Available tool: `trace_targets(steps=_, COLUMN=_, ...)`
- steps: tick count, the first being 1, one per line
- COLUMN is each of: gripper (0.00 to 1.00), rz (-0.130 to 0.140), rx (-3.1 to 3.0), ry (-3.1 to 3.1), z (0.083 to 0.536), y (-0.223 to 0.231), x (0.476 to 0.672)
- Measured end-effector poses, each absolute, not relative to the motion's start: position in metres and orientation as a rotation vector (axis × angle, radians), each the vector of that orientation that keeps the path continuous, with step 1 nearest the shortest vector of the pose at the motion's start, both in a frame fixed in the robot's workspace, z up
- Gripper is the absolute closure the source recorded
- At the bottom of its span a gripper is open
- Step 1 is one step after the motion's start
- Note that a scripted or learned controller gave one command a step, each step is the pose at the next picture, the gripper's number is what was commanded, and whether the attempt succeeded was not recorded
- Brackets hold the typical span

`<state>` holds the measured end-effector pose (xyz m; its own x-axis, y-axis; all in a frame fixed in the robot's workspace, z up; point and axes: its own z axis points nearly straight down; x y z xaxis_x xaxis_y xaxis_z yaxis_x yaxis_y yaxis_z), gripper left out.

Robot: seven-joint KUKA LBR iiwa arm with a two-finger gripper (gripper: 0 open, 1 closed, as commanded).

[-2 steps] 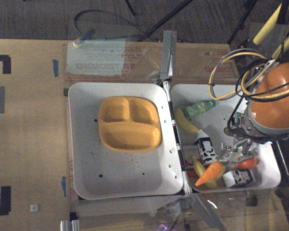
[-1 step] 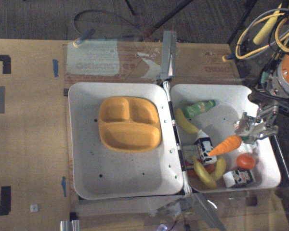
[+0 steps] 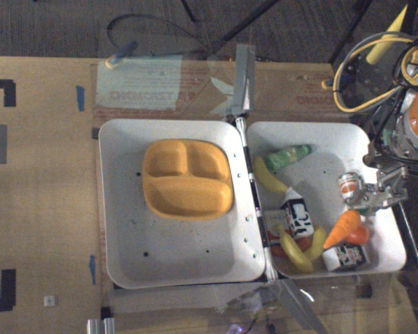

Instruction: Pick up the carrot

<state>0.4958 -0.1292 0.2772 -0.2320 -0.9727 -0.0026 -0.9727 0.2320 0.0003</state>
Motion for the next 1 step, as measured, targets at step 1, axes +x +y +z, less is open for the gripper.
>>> trace_targets(steps=1, gripper=1.00, rz=0.005, rx=-2.298, ry=2.140, z=0.2398, y=-0.1624, x=0.5127)
